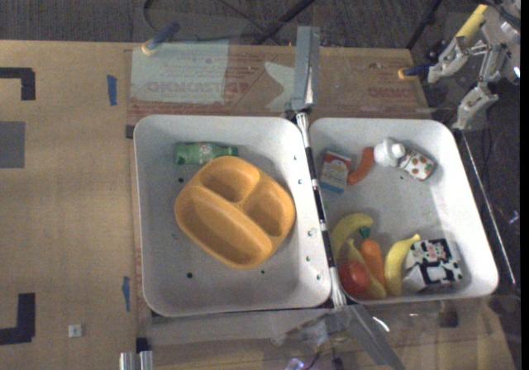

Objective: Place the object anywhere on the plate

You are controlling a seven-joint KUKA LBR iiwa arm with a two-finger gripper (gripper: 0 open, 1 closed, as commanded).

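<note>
Plate (235, 211) orange, sits in left bin (157, 269). My gripper (473, 83) parked far right, fingers apart, holding nothing. I'd pick isolated milk carton (334, 171) first.

We see a brown tabletop (66, 220) bearing two shallow white bins side by side: the left bin (157, 220) and the right bin (471, 220), edges touching.

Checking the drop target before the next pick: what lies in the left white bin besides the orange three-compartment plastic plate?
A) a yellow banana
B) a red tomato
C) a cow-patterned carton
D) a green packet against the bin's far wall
D: a green packet lies by the far wall of the left white bin, just beyond the orange three-compartment plastic plate.
</note>
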